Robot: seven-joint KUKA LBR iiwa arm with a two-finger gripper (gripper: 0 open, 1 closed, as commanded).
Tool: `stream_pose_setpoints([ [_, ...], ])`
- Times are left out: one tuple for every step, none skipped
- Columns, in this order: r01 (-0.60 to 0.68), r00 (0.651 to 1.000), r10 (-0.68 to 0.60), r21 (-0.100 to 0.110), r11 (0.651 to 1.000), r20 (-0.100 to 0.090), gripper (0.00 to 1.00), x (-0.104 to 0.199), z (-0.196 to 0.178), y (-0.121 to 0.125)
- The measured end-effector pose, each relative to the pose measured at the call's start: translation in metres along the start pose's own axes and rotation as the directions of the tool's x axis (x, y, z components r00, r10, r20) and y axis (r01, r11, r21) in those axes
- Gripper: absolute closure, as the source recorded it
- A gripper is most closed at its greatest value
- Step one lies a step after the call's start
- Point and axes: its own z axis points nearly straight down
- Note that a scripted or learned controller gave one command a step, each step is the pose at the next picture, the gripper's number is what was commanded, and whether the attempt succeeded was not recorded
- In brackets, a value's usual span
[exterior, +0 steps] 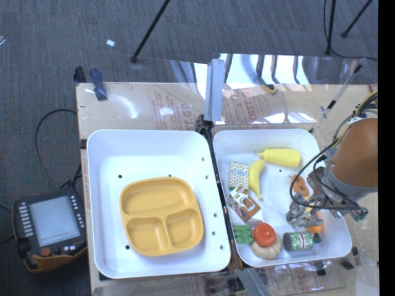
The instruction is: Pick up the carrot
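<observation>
- Grey arm with orange band point(358, 156): enters from the right, over the right bin's right side.
- Two-finger gripper point(303, 213): low over the right bin's right half; whether its fingers are released or clenched cannot be told, as dark linkage and cables clutter the spot.
- Small orange carrot point(314, 229): in the right bin, near its lower right corner, just below the gripper and just above the green-labelled can; partly hidden. Whether the gripper touches it cannot be told.
- Orange curved item point(300, 187): just left of the wrist; identity unclear.
- Left shallow white bin point(105, 159): holds a yellow plastic three-compartment plate point(162, 216).
- Right shallow white bin point(228, 142): holds a yellow squeeze bottle point(281, 157) lying on its side, a yellow banana point(255, 176), two small printed cartons point(244, 205), a red tomato point(265, 234) on a tan round item, and a dark can with green label point(300, 241).
- Desk point(148, 106): brown cardboard surface beneath both bins.
- Black handheld control pendant with screen point(49, 227): on the floor, left of the desk.
</observation>
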Motion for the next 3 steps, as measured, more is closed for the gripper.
stream_pose_setpoints([
  [-0.029, 1.000, 0.029, 0.000, 1.000, 0.005, 1.00, -0.080, -0.001, 0.036],
  [0.192, 0.981, -0.192, 0.004, 0.981, 0.003, 1.00, -0.062, -0.002, -0.009],
  [0.191, 0.982, -0.191, 0.003, 0.982, 0.004, 0.00, -0.062, -0.002, -0.009],
])
